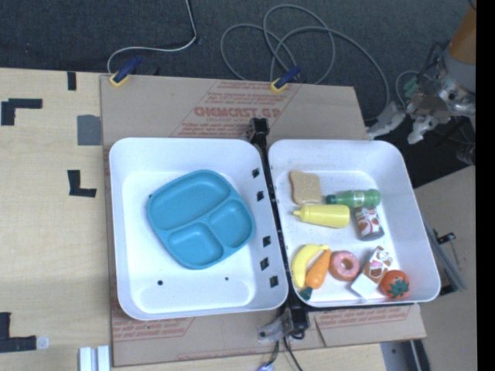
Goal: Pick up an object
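In the right bin (410, 199) we see a cluster of toy foods: a yellow mustard bottle (321, 216) lying on its side with its long axis running left to right and its nozzle toward the left, and just above it a green bottle (354, 199) also lying left to right, cap end toward the right. A slice of bread (305, 186) sits at the upper left of the group, a small can (369, 222) lies beside the mustard, and along the near edge rest a banana (303, 262), a carrot (317, 270), a donut (344, 265) and a tomato (394, 284). The left bin (124, 207) carries a blue divided plate (201, 218). The gripper (414, 114) hangs beyond the right bin's far right corner, well apart from every item and touching none; we cannot tell how it is set. The cardboard (224, 110) under the bins bears red print too faint for us to read.
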Controlling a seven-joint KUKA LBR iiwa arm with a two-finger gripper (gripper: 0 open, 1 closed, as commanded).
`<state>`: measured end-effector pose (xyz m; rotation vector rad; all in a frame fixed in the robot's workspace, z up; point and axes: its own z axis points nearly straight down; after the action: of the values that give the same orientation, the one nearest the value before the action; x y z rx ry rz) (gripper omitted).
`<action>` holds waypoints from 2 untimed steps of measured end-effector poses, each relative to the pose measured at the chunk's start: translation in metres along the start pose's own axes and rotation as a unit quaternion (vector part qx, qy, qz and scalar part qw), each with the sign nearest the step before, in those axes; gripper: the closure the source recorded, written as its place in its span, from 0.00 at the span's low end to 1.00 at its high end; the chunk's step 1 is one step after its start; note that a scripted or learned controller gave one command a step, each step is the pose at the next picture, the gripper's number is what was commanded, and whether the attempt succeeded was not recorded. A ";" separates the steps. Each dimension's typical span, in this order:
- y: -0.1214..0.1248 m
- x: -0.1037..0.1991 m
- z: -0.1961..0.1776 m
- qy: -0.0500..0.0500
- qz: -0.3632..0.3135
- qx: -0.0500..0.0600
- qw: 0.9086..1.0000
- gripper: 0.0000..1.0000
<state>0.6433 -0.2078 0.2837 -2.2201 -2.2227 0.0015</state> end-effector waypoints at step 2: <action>-0.086 -0.016 0.175 0.000 0.001 0.001 1.000 0.00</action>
<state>0.5573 -0.2237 0.1087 -2.2198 -2.2199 0.0034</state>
